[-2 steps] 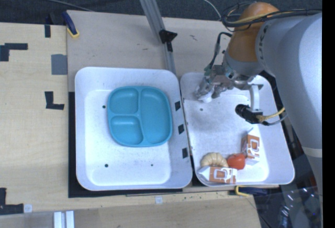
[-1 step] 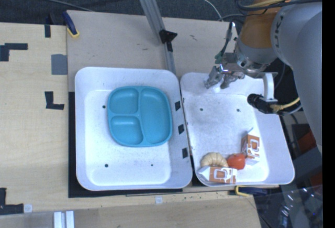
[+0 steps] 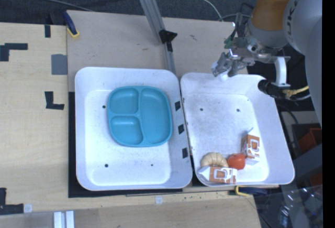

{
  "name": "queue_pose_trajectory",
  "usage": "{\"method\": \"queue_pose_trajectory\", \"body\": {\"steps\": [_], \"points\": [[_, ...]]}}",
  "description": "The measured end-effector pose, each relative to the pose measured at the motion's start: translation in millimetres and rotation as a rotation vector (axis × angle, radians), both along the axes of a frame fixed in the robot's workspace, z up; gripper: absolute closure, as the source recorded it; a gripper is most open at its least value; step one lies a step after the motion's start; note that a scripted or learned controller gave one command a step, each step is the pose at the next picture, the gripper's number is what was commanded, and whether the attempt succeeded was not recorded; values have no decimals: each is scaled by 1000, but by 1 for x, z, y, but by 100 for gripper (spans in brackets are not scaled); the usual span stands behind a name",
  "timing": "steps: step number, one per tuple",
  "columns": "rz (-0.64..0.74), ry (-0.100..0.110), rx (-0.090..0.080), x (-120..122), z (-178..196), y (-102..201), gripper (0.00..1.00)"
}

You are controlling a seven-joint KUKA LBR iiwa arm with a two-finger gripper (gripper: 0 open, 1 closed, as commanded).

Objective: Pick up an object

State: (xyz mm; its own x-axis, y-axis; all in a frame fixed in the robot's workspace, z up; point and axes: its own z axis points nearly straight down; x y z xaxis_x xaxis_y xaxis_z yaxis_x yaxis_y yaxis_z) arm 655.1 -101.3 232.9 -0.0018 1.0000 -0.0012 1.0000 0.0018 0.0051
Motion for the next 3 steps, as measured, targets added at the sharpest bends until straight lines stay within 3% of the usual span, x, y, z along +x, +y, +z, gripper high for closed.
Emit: {"method": "queue_pose_trajectory", "body": {"steps": [1,3], "points": [[0,2,1,1,38,0,100],[5,9,3,-39,11,116,100]]}}
